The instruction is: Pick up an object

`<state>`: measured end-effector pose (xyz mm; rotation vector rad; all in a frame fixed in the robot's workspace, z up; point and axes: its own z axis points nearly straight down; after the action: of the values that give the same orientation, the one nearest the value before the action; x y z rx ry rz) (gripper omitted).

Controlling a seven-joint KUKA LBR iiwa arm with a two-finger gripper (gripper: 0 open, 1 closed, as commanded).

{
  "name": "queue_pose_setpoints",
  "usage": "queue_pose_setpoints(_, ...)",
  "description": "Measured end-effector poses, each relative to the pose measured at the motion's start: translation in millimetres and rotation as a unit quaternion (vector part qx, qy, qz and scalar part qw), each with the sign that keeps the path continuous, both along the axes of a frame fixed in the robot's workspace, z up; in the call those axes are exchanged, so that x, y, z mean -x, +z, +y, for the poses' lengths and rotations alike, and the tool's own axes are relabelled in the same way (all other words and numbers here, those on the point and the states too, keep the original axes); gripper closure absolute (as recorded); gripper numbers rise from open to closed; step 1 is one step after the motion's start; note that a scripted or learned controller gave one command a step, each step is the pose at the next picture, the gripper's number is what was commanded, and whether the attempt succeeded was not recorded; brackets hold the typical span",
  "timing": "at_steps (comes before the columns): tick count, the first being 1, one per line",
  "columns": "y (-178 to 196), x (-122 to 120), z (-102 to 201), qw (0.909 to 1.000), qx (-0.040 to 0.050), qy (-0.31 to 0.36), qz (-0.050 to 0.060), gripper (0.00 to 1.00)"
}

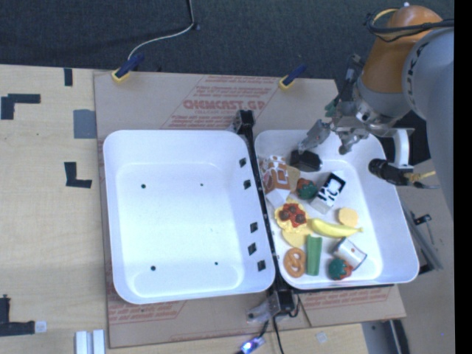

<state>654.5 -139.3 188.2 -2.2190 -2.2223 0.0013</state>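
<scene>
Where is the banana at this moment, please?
The banana lies in the right bin, toward its near half, between the yellow round piece on its right and the green stick just below it.

We see a pale wooden bench point(44, 220), a brown cardboard sheet point(214, 105) lying flat on it, two shallow white bins side by side on the sheet, left bin point(122, 198), right bin point(394, 249), black tape marks point(74, 174) on the wood.
</scene>
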Motion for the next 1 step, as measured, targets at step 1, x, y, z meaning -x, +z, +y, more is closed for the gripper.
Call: queue_pose_setpoints(1, -84.2, -17.0, -48.5, 1.0, 0.0009, 0.001, -0.008, 0.0)
